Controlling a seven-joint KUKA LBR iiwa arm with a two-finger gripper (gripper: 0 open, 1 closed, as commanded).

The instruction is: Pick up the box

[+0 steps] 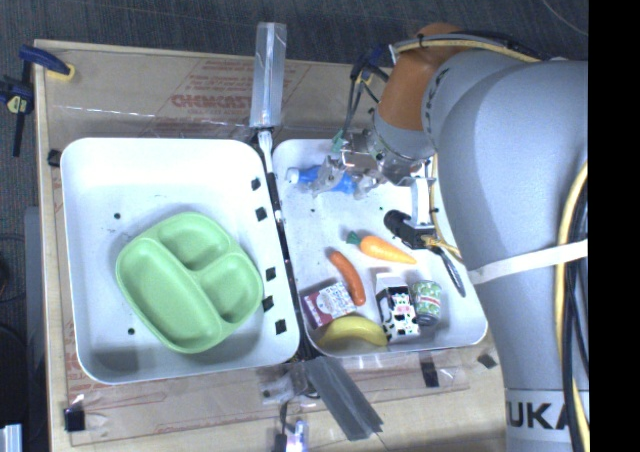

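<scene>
As far as progress goes: the pick looks not yet begun; the box point(398, 312) lies in its bin and nothing is lifted, so the approach, the grasp and the raise are all left.
Arm point(500, 140): it comes in from 3 o'clock and bends across the far side of the right bin, its bulk covering that bin's 3 o'clock edge.
Surface point(150, 90): it bears the two bins side by side.
Left bin point(130, 180): it holds a green divided tray point(190, 280) toward 6 o'clock.
Right bin point(305, 225): the clutter sits from its centre down to 6 o'clock.
Orange band point(405, 90): at the bin's 12 o'clock, with the wrist pointing down and toward 9 o'clock.
Claw point(345, 172): low near the bin's 11 o'clock corner, well apart from the box; whether it is apart or together I cannot tell.
Box: black-and-white patterned, at the bin's 5 o'clock, against the near wall, with a banana point(352, 332) just beside it at 9 o'clock and a green can point(427, 300) touching at 3 o'clock.
Judgement: the claw must travel toward 5 o'clock across the bin.
</scene>
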